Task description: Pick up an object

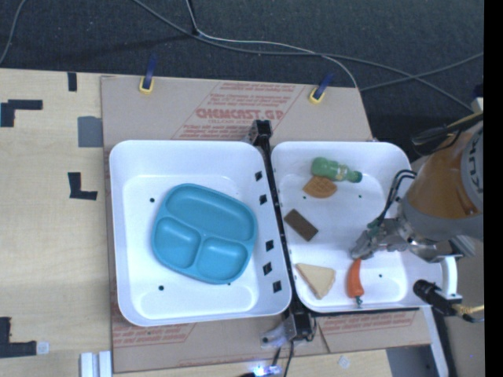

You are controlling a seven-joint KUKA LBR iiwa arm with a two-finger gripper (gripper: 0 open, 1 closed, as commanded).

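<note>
blue tray (204, 232) in left bin (130, 210), carrot (356, 279) in right bin (377, 157)

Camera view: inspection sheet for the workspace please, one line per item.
Surface: cardboard sheet on a wooden bench, under two white bins.
Job's things: right bin holds green bottle, orange-brown piece, brown block, tan wedge, carrot.
Clutter: left bin holds a blue divided tray.
Grippers: claw low in the right bin, just above the carrot; nothing seen held.
Cables: black cable across the dark floor.
Surroundings: two yellow clamps on the cardboard's far edge.
</note>
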